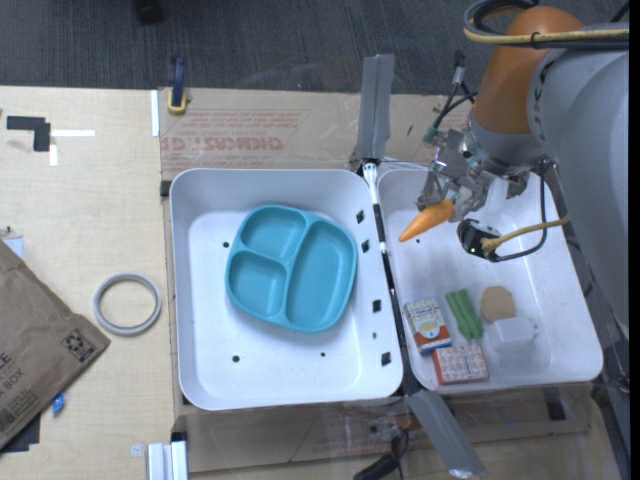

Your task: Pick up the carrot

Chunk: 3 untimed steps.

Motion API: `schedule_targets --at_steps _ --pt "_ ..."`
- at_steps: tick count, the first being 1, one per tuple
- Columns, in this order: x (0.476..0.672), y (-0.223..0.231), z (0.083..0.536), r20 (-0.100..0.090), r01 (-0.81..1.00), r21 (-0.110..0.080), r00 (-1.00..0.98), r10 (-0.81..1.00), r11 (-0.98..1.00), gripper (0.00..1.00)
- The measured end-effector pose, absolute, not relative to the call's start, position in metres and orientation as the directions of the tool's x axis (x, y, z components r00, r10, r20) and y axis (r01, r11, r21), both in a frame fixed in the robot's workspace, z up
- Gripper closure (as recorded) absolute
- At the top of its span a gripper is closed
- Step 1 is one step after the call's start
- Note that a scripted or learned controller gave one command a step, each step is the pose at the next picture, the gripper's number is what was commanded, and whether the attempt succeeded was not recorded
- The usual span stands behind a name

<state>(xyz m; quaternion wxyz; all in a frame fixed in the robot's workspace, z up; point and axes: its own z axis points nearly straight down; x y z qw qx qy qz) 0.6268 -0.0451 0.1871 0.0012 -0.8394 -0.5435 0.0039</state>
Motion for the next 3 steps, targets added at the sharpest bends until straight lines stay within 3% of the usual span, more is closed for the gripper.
schedule_targets --at_steps 1,2,3 --pt "0.627 -0.045 0.187 -0.005 0.912 -0.007 0.41 0.912 -0.41 0.0" --pt "0.568 -0.087 0.2 -0.003 0.964 -0.008 0.268 0.964 -0.268 0.0" --pt "0.564 -0.092 0.327 -0.002 0.98 -0.006 -0.2 0.98 0.2 0.0"
